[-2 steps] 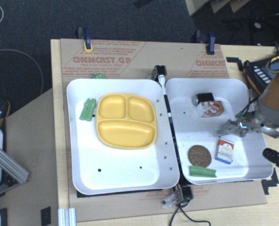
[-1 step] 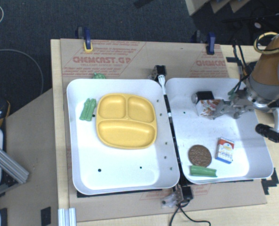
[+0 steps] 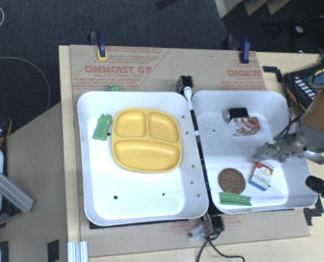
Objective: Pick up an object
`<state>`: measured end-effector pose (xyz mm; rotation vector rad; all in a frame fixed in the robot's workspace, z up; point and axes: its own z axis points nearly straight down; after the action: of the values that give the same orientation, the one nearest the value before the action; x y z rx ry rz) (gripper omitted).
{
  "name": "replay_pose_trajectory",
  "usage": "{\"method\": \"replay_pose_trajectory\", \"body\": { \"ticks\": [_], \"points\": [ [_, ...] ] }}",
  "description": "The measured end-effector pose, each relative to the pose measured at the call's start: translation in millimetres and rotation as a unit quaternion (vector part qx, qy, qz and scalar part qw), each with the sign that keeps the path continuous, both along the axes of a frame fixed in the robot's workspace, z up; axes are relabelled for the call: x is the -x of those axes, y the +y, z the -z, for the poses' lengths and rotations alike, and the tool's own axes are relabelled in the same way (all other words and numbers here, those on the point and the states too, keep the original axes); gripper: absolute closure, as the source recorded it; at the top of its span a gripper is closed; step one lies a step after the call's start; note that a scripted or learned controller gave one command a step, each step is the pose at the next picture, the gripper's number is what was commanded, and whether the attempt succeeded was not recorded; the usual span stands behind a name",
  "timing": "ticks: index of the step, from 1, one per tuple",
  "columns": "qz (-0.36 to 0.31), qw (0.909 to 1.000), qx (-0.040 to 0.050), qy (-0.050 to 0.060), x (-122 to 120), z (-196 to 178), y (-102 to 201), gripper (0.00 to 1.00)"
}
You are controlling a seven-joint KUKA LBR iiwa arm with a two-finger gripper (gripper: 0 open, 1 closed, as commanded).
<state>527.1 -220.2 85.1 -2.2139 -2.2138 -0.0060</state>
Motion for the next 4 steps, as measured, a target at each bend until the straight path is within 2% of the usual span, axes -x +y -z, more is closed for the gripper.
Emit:
{"method": "replay_pose_trajectory", "body": {
  "ticks": [1, 2, 3, 4],
  "points": [
    [-0.002, 1.0, 0.003, -0.003, -46.8, 0.8, 5.2, 0.0],
    [-0.007, 0.9989, 0.0018, 0.047, -108.9, 5.5, 11.2, 0.0],
    [0.0, 1.0, -0.0008, -0.001, -38.6, -0.3, -0.1, 0.0],
    [-0.008, 0.9989, 0.0011, 0.046, -108.1, 5.2, 9.1, 0.0]
  ]
}}
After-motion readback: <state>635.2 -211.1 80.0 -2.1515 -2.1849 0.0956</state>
